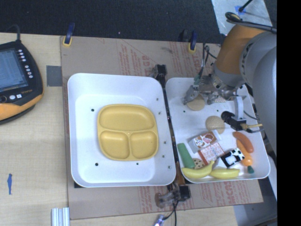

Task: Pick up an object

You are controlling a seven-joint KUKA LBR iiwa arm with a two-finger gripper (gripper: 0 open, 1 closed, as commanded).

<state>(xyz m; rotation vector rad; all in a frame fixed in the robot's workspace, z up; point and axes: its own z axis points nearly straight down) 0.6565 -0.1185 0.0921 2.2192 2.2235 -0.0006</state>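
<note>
Right bin (176,126): tool (195,94) over a tan round piece (195,104) (far corner).

Red print runs across the brown cardboard sheet (117,55) under both bins, too faint to read; the small packet (207,145) lower right shows only unreadable printed pictures.

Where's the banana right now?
The banana lies along the near edge of the right bin, beside the green block and below the snack packet.
</note>
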